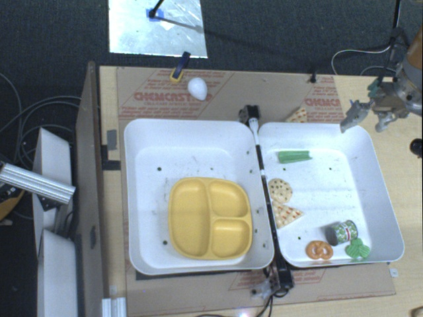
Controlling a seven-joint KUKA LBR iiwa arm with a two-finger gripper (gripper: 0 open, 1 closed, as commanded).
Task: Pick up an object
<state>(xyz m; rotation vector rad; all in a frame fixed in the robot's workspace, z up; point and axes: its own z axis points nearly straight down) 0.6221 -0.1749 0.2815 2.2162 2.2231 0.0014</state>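
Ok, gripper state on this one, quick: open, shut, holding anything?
Gripper: open, fingers spread, nothing between them. It sits above the far right corner of the right bin, clear of the items in it.

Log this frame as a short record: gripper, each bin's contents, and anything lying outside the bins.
gripper: jaws open, holding nothing, above the top right corner of the right bin
left bin: yellow divided plate
right bin: green strip, round cookie, waffle wedge, pretzel, small can, green leafy piece
outside the bins: white egg, cracker wedge, both on the cardboard
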